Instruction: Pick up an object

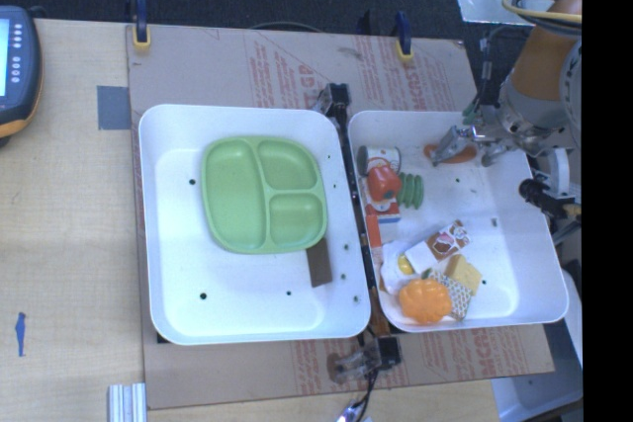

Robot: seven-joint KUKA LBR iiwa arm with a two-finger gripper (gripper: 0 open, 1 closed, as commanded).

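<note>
Toys [435,287] crowd near rim, claw [457,145] far edge

Two bins sit side by side on the bench. The left bin [158,212] holds a divided plate [264,194] in its upper middle, with a small block [318,264] just below the plate's lower right corner. The right bin [534,242] holds toy food [425,301] clustered along its left side and lower part. The gripper [457,145] hangs over its upper part.
</note>
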